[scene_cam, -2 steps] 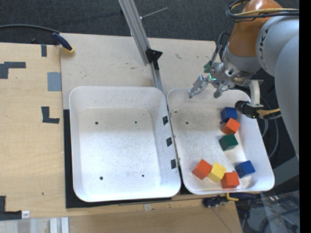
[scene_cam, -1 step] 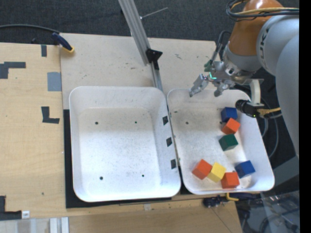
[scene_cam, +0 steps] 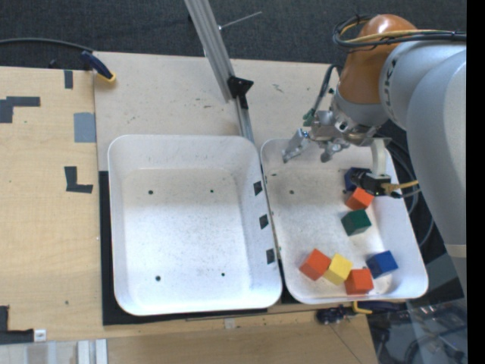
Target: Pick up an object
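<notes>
fingers hang spread apart with nothing between them, over the far edge of the right bin. along that bin's right side sit an orange block and a green block. near its front edge cluster 2 more orange blocks, a yellow block and a blue block.

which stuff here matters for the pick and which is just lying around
For the job:
pincer
right bin
orange blocks
yellow block
green block
blue block

Lying about:
left bin
grey tape patches
metal pole
</notes>
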{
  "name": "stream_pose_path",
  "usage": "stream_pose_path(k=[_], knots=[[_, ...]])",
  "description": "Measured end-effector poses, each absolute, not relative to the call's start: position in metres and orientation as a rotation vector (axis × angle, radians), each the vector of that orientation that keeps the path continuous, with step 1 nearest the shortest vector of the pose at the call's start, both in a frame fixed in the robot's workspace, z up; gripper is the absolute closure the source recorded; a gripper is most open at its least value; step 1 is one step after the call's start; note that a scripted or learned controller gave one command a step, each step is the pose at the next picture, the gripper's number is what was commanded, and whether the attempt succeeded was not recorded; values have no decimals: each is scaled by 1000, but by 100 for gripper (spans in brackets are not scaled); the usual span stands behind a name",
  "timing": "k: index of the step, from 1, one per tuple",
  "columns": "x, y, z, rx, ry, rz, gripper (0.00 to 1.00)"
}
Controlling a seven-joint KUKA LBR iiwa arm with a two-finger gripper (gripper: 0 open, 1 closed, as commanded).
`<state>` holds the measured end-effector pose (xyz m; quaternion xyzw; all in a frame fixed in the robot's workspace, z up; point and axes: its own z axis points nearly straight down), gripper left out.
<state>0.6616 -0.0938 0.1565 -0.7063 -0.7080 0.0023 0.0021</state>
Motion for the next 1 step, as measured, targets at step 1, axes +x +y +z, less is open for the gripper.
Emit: stream_pose_path(k=[1], knots=[[652, -92, 95, -2216, -2219, 9, 0]])
